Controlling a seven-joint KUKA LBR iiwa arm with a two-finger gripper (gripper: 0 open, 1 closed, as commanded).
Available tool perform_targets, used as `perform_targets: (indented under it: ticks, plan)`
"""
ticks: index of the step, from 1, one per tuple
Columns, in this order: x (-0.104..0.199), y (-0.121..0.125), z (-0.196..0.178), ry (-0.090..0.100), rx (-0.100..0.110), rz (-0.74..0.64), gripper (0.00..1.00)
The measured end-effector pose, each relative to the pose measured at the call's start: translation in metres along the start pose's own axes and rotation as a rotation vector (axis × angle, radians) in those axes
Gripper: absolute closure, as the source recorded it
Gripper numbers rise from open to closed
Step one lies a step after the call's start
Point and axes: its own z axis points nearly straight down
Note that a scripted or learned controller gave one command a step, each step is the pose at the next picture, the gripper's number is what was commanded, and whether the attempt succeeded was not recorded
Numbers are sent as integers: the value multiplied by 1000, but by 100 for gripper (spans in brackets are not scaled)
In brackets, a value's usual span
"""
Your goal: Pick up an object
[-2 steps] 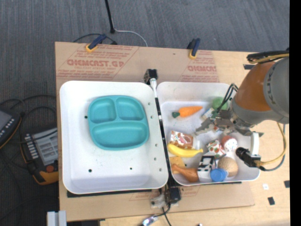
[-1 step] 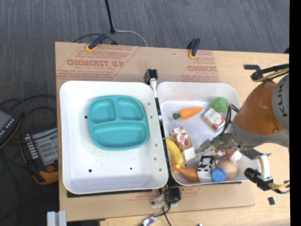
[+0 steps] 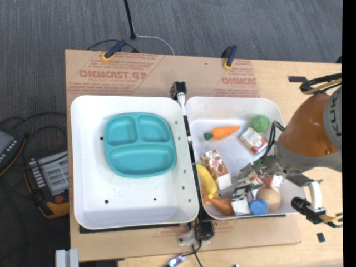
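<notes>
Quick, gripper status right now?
Gripper: cannot be told; it is low in the right bin among the items, with nothing clearly seen held.

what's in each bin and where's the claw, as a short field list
left bin: shallow white bin holding a teal three-compartment plastic tray
right bin: shallow white bin with an orange toy carrot, green ball, yellow toy banana, blue round cap, small printed cartons
arm: grey with orange band, over the right bin's right side
claw: low among the clutter, grip state unclear
</notes>
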Motion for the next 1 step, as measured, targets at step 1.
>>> perform_targets:
  ticks: [1]
  plan:
    - [64,33,-119,12,16,-355,100]
